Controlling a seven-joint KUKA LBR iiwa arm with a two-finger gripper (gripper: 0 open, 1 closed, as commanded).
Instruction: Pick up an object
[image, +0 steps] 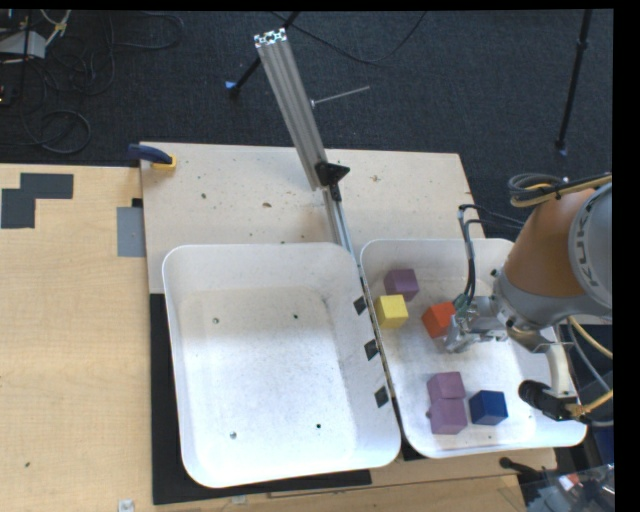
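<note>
One two-finger gripper (458, 333) sits low in the right white bin (420, 255), and whether it is clenched or released I cannot tell. Touching or just beside it, on the side toward the left white bin (200, 262), lies a small orange block (437, 319). Farther out sit a yellow cube (393, 311), a purple cube (402, 282), two stacked-looking mauve blocks (447, 401) and a blue cube (488, 407).

Five blocks (446, 401) in the right bin (420, 440)
</note>
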